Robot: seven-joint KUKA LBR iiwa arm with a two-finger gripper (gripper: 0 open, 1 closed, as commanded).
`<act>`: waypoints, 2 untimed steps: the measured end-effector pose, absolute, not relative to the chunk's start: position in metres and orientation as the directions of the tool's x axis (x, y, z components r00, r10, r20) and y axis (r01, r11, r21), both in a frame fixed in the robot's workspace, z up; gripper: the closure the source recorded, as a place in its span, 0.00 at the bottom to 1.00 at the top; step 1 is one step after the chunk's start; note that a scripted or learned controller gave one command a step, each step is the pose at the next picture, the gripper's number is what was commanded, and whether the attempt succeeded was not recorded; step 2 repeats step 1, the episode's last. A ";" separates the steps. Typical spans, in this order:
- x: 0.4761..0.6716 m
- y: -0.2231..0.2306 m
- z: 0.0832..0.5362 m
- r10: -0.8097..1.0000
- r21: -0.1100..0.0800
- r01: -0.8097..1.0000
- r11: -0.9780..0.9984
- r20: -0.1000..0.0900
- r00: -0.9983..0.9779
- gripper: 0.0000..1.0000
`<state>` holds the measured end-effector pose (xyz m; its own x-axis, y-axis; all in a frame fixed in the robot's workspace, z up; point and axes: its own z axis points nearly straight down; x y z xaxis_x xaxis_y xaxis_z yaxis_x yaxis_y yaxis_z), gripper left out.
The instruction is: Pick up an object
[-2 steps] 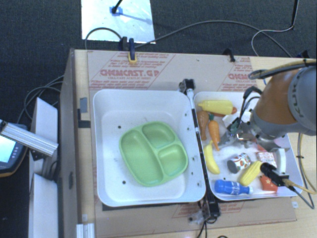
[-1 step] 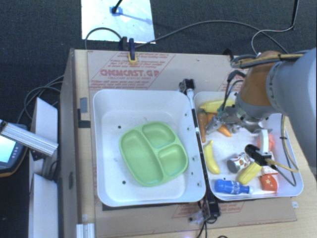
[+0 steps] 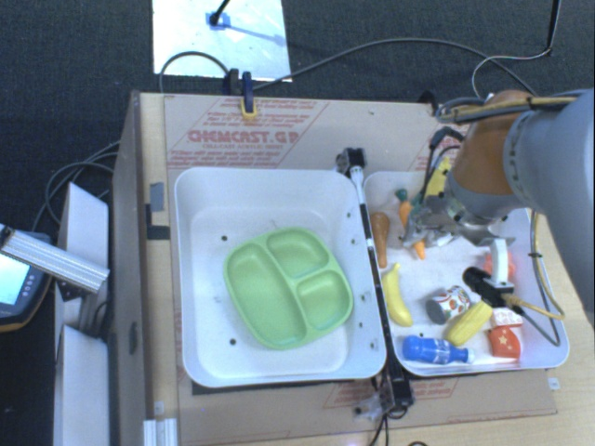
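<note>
Grey gripper (image 3: pixel 429 229), fingertips blurred among toys

Pale green divided plate (image 3: pixel 288 287); yellow banana (image 3: pixel 398 296); blue bottle (image 3: pixel 434 349); white bins (image 3: pixel 200 249).

1. Two bins sit side by side on the bench (image 3: pixel 270 124): left bin (image 3: pixel 200 277), right bin (image 3: pixel 548 347), their inner walls touching.
2. A divided plate (image 3: pixel 288 286) lies in the left bin, about mid-floor.
3. I'm reaching in from the right, my gripper (image 3: pixel 429 223) low over the right bin's far half.
4. A carrot (image 3: pixel 381 238) lies left of me by the inner wall.
5. Nearer the front: banana (image 3: pixel 398 295), then a can (image 3: pixel 451 303) to its right.
6. A bottle (image 3: pixel 435 349) lies along the front wall.
</note>
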<state>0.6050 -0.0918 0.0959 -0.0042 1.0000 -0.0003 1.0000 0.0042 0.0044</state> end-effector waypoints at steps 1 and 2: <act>0.594 -0.020 0.186 1.000 0.005 1.000 0.005 0.001 -0.005 1.00; 0.594 -0.020 0.186 1.000 0.005 1.000 0.005 0.001 -0.005 1.00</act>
